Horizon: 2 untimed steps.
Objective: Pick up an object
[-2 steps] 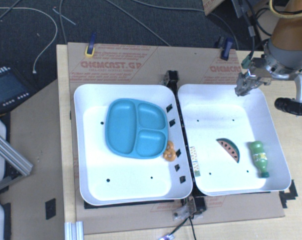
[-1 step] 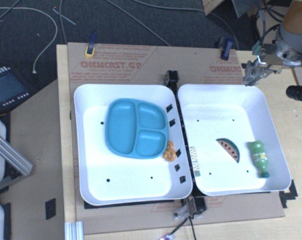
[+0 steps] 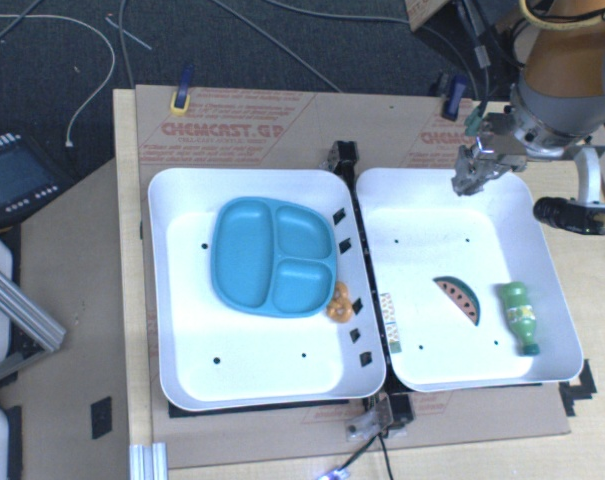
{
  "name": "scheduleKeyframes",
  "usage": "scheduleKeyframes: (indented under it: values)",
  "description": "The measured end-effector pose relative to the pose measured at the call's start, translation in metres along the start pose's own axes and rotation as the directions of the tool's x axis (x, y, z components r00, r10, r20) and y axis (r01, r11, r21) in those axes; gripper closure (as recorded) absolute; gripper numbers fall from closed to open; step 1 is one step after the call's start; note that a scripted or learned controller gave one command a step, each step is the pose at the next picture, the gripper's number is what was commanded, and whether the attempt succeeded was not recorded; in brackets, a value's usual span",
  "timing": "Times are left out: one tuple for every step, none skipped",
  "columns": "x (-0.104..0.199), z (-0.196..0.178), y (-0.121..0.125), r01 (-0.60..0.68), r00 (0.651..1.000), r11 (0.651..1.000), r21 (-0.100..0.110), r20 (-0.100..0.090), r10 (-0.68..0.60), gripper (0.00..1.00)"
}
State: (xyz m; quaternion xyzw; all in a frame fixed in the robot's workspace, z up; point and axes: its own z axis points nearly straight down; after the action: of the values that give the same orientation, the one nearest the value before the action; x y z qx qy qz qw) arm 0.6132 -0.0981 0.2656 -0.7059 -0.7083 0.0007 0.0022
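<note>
- My gripper hangs over the far edge of the right bin, near its far-right corner.
- Fingers point down at the rim area; too small and blurred here, so I cannot tell whether my hand is released or clenched.
- Nothing visible between my fingers, so no grasp to report.
- My arm comes in from the upper right, orange band above the grey wrist.
- Right bin holds a watermelon slice, lying flat near the middle, red face with dark rind edge up and to the right.
- Green bottle lies on its side just right of the slice, close to the bin's right wall, cap end toward the near edge.
- Slice and bottle are near each other but apart; both well apart from my gripper.
- Left bin holds a blue divided plate, three compartments, sitting flat in the middle.
- Small orange-brown item sits at the plate's right near corner, touching or just beside its rim; can't tell what it is.
- Both bins sit side by side on a cardboard sheet with red print.
- Black clips run along the seam between the bins.
</note>
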Motion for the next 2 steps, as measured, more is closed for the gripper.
scheduleKeyframes:
  values:
    - [0.042,-0.002,-0.028,0.001,1.0,1.0,-0.001,-0.001,-0.001,1.0]
    - [0.08,0.005,-0.059,0.0,1.0,1.0,0.0,0.0,0.0,1.0]
